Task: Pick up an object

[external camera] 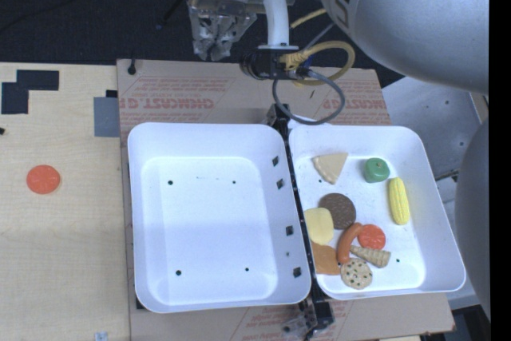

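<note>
The right bin (435, 251) holds several toy foods: a pale wedge (330, 166), a green round piece (377, 169), a corn cob (398, 200), a brown disc (341, 209), a yellow block (319, 225), a sausage (348, 242), a red tomato (371, 236), a waffle cone (372, 255) and a chip cookie (356, 274). My gripper (214, 44) hangs high at the top of the view, beyond the back edge of the left bin (207, 212), far from every piece. Nothing shows in it.
The two bins meet at a black hinged divider (285, 196). Cardboard (192, 96) lies under them. An orange disc (43, 180) rests on the wooden bench at the left. Looped cables (315, 80) hang behind the right bin, and the arm's big grey body (415, 4) covers the upper right.
</note>
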You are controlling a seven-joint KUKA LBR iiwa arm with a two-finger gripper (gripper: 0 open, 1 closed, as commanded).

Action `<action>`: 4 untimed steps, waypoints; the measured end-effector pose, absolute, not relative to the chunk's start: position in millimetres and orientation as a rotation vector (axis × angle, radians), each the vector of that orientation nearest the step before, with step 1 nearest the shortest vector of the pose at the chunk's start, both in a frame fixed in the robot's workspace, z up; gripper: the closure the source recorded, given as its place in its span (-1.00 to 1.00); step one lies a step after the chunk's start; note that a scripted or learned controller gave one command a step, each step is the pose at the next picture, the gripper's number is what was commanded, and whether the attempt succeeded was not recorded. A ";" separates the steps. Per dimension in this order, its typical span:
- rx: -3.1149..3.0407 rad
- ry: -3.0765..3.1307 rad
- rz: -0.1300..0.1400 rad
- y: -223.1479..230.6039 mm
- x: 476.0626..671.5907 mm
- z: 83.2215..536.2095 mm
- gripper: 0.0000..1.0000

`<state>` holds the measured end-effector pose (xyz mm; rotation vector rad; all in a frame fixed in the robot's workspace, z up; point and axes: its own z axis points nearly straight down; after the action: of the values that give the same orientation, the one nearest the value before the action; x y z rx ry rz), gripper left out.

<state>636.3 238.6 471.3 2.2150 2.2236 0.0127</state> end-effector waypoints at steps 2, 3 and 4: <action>2.222 2.225 -0.007 242.9 615.9 537.3 1.00; 2.219 2.227 -0.005 244.0 617.4 537.2 1.00; 2.217 2.229 -0.005 244.3 617.7 537.2 1.00</action>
<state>617.7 244.3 537.2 2.2174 2.2285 -0.0046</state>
